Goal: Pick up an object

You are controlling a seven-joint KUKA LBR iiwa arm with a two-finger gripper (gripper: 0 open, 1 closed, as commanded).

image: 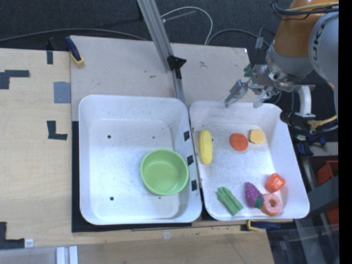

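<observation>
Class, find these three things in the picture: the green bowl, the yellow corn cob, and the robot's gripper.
green bowl [164, 172], camera view, on the bowl's inner bottom.
yellow corn cob [205, 146], camera view, on the middle of the cob.
gripper [246, 97], camera view, midway between its two spread fingertips.

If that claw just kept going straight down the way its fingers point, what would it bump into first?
Probably the far rim of the right bin. The gripper hangs open above that edge, fingers pointing down. The orange round toy and corn lie nearer the camera. Depth is hard to judge.
</observation>
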